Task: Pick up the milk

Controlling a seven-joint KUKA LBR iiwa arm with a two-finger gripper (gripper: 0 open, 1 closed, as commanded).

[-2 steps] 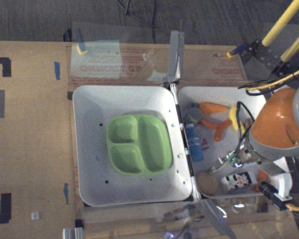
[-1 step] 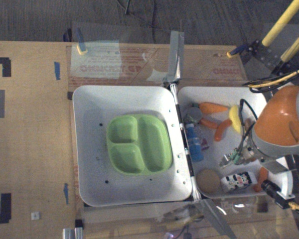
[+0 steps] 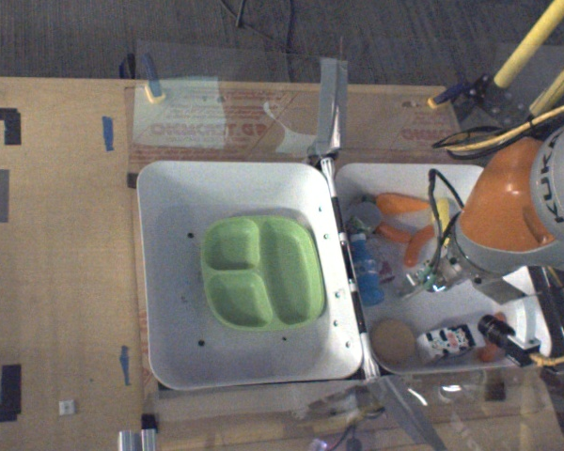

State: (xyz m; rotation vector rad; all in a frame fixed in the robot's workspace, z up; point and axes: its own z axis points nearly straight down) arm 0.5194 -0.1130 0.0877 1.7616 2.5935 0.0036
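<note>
The milk is a small white carton with black patches. It lies on its side near the front edge of the right bin. My gripper hangs over the middle of that bin, a little behind and to the left of the milk, apart from it. The grey and orange arm comes in from the right and hides the bin's right part. Nothing shows in the gripper.
The left bin holds a green divided plate. In the right bin a blue bottle lies along the left wall, orange carrot-like pieces sit at the back, and a brown round thing rests left of the milk.
</note>
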